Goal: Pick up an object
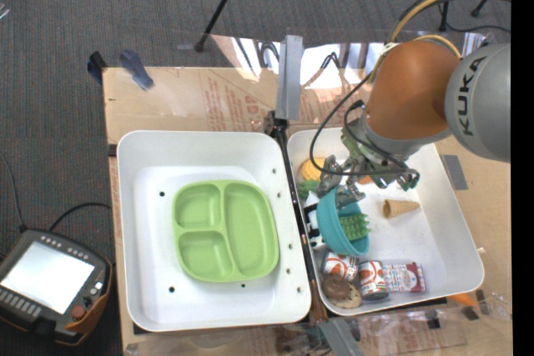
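Observation:
My gripper (348, 182) hangs over the left part of the right bin (450, 242), under the orange wrist band. Directly below it a teal bowl (336, 223) is tipped on its side, its upper rim touching or nearly touching the gripper. Whether the bowl is gripped cannot be made out. A green spiky piece (356, 226) rests in the bowl's mouth. A toy ice-cream cone (401, 208) lies to the gripper's right. A yellow item (310, 171) is partly hidden at its left.
Two small cans (338, 265) (373, 280), a red carton (405, 277) and a brown lump (340, 289) crowd the right bin's front edge. A green divided plate (225, 229) lies in the left bin (142, 179). A teach pendant (50, 279) rests on the floor at left.

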Available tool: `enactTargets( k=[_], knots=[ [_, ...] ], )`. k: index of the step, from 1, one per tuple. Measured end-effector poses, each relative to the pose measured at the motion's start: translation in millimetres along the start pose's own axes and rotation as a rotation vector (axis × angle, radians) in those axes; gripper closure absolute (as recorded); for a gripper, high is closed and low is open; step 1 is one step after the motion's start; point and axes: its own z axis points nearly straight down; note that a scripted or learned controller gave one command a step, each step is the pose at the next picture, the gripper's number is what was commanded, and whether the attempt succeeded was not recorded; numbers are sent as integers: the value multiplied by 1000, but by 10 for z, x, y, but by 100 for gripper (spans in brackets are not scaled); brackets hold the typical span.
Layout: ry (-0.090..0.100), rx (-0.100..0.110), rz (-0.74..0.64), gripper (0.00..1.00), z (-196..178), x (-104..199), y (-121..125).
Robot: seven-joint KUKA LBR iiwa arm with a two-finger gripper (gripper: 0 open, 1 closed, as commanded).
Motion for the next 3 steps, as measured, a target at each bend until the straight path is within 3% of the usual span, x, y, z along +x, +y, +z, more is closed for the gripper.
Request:
enactTargets(
  k=[1,2,3],
  knots=[
    [4,-7,0,0,35,8,25],
    [-39,21,86,0,246,795,1],
    [-9,9,170,0,394,543,1]
  ],
)
